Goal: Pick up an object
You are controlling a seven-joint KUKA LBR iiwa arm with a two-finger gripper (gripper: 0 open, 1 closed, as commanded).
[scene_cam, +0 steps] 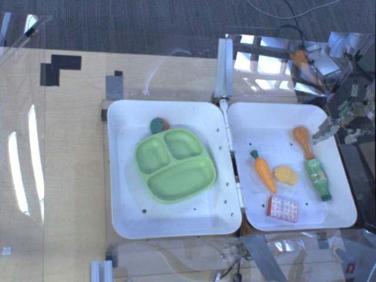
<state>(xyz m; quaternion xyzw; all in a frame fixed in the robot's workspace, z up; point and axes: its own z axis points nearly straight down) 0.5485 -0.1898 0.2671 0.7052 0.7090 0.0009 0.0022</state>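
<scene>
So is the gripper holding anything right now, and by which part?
Nothing is held. The gripper sits at the right bin's far right edge, beside the drumstick, with nothing in it.

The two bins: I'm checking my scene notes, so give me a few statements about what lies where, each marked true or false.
1. The green tray lies in the left bin. True.
2. The carrot lies on the green tray. False: it lies in the right bin.
3. The green bottle lies in the right bin. True.
4. The gripper holds the carrot. False: the carrot lies apart from it on the bin floor.
5. The red and white packet is nearer the front rim than the carrot. True.
</scene>
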